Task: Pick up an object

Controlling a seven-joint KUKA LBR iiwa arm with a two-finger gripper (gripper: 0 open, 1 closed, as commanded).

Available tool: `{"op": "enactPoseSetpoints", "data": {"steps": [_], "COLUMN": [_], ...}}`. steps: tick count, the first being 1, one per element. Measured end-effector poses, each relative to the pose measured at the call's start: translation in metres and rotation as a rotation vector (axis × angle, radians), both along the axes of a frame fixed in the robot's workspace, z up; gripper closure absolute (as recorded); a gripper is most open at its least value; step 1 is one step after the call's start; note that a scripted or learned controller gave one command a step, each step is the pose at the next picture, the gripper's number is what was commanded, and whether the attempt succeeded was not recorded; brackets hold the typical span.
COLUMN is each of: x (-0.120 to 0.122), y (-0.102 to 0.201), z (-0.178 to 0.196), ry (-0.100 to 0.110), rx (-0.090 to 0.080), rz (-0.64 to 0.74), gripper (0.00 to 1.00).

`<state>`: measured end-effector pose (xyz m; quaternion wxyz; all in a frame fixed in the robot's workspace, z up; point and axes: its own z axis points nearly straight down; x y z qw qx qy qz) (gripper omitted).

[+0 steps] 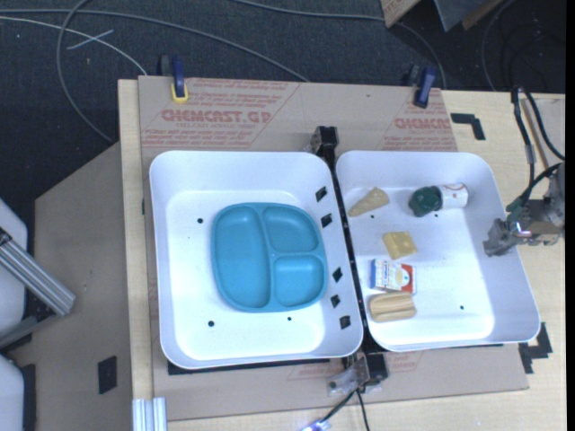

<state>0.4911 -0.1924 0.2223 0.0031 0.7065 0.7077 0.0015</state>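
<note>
The right bin point(467, 268) holds several small objects. A tan wedge point(369, 201) lies at its back left. Beside it lies a green and white bottle-like item point(431, 199). A yellow block point(400, 244) sits in the middle, with a red, white and blue carton point(393, 277) below it. A tan bun-shaped piece point(393, 307) lies at the front. My gripper point(499, 240) hangs low at the bin's right rim, well apart from all of these, and nothing shows in it.
The left bin point(180, 241) bears a blue divided plate point(268, 257). A black hinge strip with clips point(334, 241) runs between the bins. Cables point(539, 142) hang at the far right. Clamps point(179, 77) hold the board at the back.
</note>
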Motion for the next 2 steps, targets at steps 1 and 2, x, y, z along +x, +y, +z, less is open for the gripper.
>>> {"op": "enactPoseSetpoints", "data": {"steps": [1,2], "x": [0.001,0.012], "y": [0.000,0.047], "z": [0.038,0.042], "ry": [0.001,0.003], "rx": [0.000,0.003], "rz": [0.000,0.005], "gripper": [1.00,1.00]}}
